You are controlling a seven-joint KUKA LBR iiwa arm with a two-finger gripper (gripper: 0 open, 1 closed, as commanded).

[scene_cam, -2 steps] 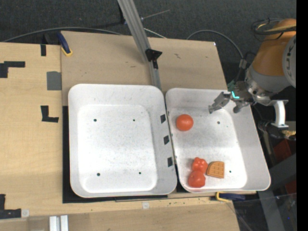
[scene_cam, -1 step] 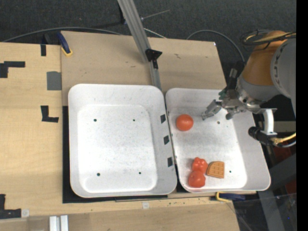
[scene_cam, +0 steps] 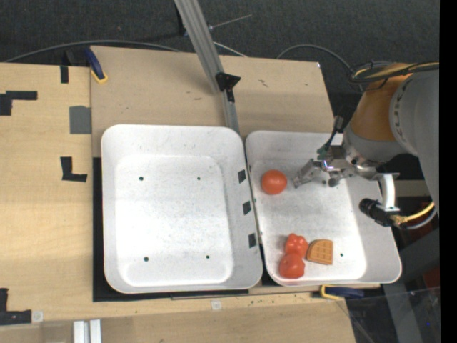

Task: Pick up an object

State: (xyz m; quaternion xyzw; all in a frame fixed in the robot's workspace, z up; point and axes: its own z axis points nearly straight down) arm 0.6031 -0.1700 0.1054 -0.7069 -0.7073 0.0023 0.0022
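White right bin [scene_cam: 371, 263] is seen on the wooden tabletop [scene_cam: 164, 91], beside the white left bin [scene_cam: 114, 191]. Three objects are carried by the right bin: an orange-red ball [scene_cam: 273, 182] near its left wall toward the far end, a red pepper-like piece [scene_cam: 293, 256] at the near edge, and a tan waffle-like piece [scene_cam: 320, 251] touching it on the right. The gripper [scene_cam: 303, 178] is positioned over the far half of the right bin, just right of the ball and apart from it. Its fingers are spread a little, with nothing seen between them. A grey pole [scene_cam: 203, 41] is slanted across the tabletop's far edge.
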